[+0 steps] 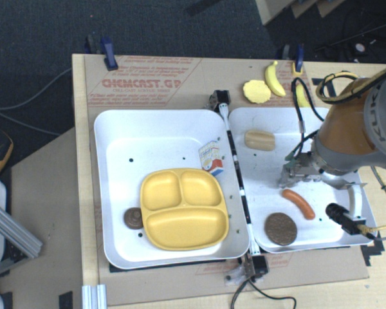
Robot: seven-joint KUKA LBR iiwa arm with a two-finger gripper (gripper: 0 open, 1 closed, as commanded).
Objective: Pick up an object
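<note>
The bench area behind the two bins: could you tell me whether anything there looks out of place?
Yes: a banana and a yellow chip-like piece lie on the board behind the right bin, outside both bins, while the other food items sit inside them.

Bright, even overhead light — white bins [116, 172] slightly glaring, soft shadows, mild blur

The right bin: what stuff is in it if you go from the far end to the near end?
Bread roll → gripper → sausage → brown patty.
</note>
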